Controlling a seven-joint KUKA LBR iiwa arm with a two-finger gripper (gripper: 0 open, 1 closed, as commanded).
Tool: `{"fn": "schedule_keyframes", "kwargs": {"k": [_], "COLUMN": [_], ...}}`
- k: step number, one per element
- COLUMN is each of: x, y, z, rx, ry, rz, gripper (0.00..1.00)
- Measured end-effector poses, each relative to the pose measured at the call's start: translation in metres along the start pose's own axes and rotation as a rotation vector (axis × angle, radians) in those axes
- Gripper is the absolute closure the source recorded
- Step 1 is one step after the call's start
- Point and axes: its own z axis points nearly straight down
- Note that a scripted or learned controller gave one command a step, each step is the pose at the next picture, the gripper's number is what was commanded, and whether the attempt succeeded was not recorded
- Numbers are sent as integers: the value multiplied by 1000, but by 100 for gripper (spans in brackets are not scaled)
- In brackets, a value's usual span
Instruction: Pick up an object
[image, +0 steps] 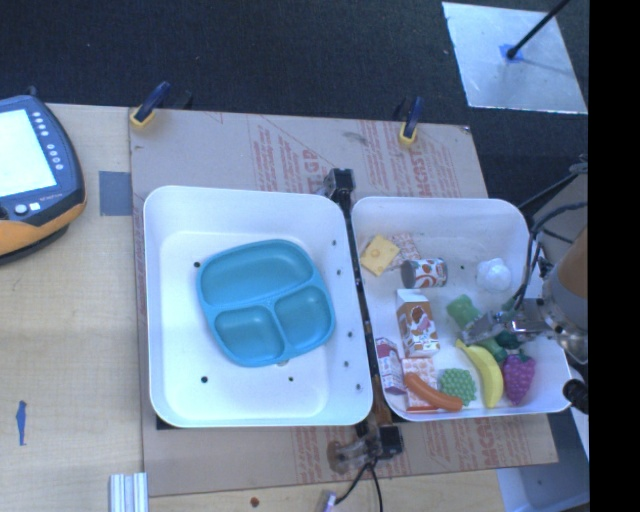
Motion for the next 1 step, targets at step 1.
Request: {"fn": "schedule_keyframes", "kwargs": {"k": [1], "x": [-5], "y": [1], "z": [-13], "rx": [-4], "ry": [-8], "rz": [0], "gripper": [100]}}
